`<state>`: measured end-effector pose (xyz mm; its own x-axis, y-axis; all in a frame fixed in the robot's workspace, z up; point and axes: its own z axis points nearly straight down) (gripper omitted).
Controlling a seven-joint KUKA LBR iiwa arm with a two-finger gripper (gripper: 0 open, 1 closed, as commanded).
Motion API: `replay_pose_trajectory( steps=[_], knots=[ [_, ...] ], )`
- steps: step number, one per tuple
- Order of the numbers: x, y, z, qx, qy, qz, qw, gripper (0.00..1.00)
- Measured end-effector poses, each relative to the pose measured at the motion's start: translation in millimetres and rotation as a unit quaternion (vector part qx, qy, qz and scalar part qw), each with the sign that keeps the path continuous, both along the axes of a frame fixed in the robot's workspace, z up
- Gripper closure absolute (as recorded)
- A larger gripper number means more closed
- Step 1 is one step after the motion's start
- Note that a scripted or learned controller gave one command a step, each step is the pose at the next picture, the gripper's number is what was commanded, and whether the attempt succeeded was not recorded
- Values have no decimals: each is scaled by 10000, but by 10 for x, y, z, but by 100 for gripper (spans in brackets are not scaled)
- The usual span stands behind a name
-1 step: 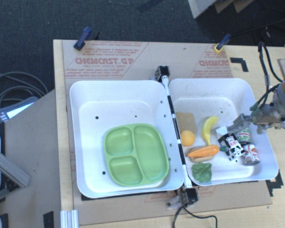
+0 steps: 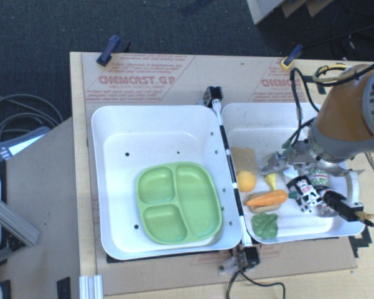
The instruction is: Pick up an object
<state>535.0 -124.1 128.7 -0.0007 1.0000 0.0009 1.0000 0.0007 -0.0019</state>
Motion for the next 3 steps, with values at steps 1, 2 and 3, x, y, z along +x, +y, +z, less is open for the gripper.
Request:
replay_pose_trajectory(
  steps=[1, 2, 3],
  knots=[
    [-15, -45, -447, 1, 2, -6, 10000, 0],
    [1156, -167, 122, -8, -26, 2, 10000, 0],
    [624, 72, -422, -5, -21, -5, 10000, 0]
  ],
)
